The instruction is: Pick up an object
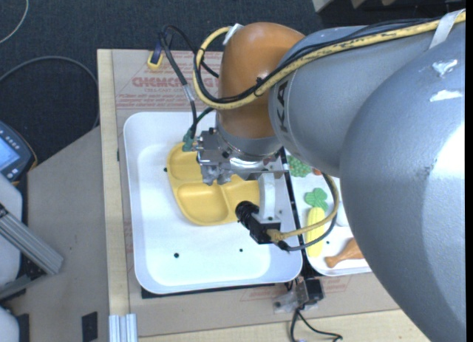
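Hovering over yellow divided plate (194,199) in left bin (148,252), jaws (209,174) state unclear, green toy (316,198) right.

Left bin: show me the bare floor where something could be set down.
In the left bin, the floor is bare along the near rim, below the yellow divided dish, and in a strip down the left wall. The middle is crowded by the dish and the end effector above it.

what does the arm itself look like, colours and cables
The arm is bulky, smooth and grey, with a rounded orange band above the wrist. A yellow cable runs along it and loops at the band beside black cables. The wrist mount is grey metal.
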`<state>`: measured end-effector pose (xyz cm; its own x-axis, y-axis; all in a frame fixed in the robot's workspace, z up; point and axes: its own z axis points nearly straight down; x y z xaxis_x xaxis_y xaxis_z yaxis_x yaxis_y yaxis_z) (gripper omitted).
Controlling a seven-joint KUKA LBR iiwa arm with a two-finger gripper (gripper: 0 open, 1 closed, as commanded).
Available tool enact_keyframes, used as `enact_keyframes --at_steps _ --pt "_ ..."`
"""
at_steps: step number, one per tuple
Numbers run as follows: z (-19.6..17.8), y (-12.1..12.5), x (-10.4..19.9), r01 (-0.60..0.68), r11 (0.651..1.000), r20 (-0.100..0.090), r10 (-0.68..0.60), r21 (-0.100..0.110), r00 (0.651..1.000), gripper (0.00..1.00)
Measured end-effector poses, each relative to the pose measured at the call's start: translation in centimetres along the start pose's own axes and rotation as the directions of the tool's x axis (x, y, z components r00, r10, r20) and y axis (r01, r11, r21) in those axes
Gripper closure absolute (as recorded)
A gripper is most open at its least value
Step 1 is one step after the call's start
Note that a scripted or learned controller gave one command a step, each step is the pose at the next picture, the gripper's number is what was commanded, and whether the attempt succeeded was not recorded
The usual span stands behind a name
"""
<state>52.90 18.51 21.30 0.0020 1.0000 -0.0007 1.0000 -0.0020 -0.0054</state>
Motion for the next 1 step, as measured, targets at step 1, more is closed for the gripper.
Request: enact_keyframes --at_steps 1 --pt "-5.61 -3.18 4.0 0.008 1.0 -0.005 -0.008 -0.01 1.0 1.0"
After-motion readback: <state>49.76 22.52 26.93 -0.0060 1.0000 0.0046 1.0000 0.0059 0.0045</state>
